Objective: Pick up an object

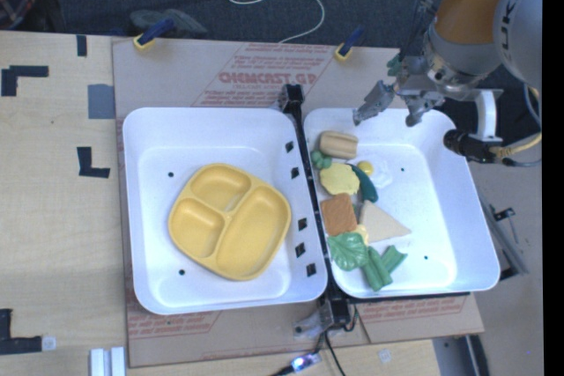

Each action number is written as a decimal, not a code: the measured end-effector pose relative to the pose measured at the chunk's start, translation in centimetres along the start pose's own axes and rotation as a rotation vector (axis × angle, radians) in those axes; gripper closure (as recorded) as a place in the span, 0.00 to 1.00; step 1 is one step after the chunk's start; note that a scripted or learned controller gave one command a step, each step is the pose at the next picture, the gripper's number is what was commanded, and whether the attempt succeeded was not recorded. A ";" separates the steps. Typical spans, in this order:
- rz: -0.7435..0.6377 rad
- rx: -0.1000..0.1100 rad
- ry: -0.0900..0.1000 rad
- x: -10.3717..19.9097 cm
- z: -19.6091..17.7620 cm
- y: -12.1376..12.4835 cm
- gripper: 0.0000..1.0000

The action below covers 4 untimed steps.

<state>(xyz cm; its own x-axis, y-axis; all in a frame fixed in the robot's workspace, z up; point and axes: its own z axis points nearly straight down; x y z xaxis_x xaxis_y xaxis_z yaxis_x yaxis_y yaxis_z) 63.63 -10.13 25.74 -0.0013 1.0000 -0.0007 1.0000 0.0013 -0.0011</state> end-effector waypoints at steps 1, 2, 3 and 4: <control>0.000 0.003 0.000 -0.3 4.5 0.6 0.00; -0.001 0.003 0.000 0.4 10.7 0.8 0.00; 0.001 -0.001 0.000 0.1 14.8 0.8 0.00; 0.002 -0.006 -0.007 -0.2 17.0 0.9 0.00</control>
<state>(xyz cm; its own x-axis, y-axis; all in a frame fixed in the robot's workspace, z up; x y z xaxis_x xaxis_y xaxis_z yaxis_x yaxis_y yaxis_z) 64.54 -10.35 8.77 0.0010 1.0000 -0.0076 1.0000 -0.0010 0.0049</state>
